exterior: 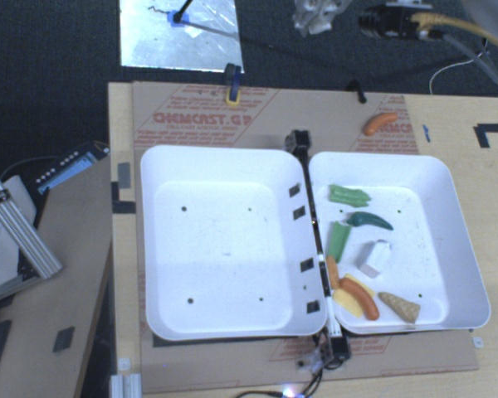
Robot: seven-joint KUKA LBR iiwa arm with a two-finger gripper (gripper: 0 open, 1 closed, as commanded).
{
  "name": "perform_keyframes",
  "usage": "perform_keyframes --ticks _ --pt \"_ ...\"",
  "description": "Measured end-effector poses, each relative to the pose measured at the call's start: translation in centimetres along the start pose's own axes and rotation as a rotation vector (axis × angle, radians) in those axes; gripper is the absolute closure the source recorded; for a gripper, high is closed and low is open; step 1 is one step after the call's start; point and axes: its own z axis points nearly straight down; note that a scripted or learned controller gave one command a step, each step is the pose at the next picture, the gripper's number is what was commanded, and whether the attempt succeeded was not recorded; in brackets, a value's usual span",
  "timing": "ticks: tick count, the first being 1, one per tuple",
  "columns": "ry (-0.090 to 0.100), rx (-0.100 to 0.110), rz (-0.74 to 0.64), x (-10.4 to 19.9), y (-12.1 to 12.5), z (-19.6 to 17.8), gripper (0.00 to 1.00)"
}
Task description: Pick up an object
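The right bin [456,222] holds several small items. Among them are a light green pepper [349,195], a dark green chili [370,220], a green stick-shaped piece [339,239] and a white block [375,258]. Near its front lie an orange sausage [360,298] on a yellow piece [345,304], a thin orange carrot [333,270] by the divider, and a tan cone [400,307]. Another orange sausage [380,123] lies on the bench behind the bin. My gripper [318,11] hangs high at the top of the view, far behind both bins, with nothing seen in it.
The left bin [158,222] sits beside the right one, joined by black clips [309,230]. A blue and yellow clamp [232,85] stands at the bench's back edge, a shiny metal sheet [181,21] lies on the floor behind it, and an aluminium rail [17,230] leans at far left.
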Motion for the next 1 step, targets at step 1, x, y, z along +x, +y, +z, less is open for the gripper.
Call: perform_keyframes --ticks 1 --pt "0.000 0.016 -0.011 2.98 -2.71 13.60 1.00"
